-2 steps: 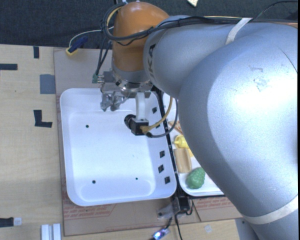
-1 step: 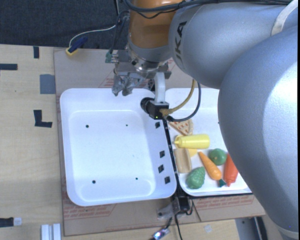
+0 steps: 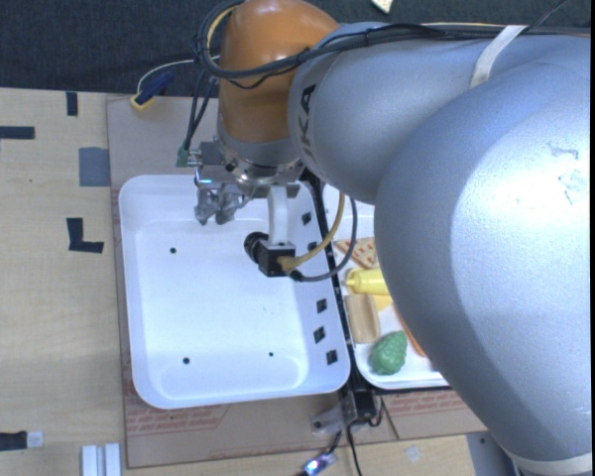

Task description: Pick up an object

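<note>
1. The arm (image 3: 456,167) comes in from the right and covers most of the right bin (image 3: 416,375). Its orange band sits over the far edge of the left bin (image 3: 159,365).

2. The jaws (image 3: 216,206) hang over the far-left part of the left bin, near its back wall. Honestly can't tell if they're released or clenched from this angle, and I don't see anything between them.

3. The stuff worth picking is all in the right bin: a yellow piece (image 3: 367,283), a tan block (image 3: 361,317) just in front of it, a green lump (image 3: 388,353) at the near edge, plus something waffle-patterned (image 3: 363,254) peeking out behind. They're packed close together along the divider.

4. The white floor under the jaws looks bare apart from a few dark dots, so my guess is a grab here closes on air.

5. What else could bite: a black cable and connector (image 3: 270,254) dangles below the wrist over the left bin and could drag or snag on the bin wall during a swing across. Those right-bin items also sit so tight that going for one might just shove its neighbour or pinch two.
</note>
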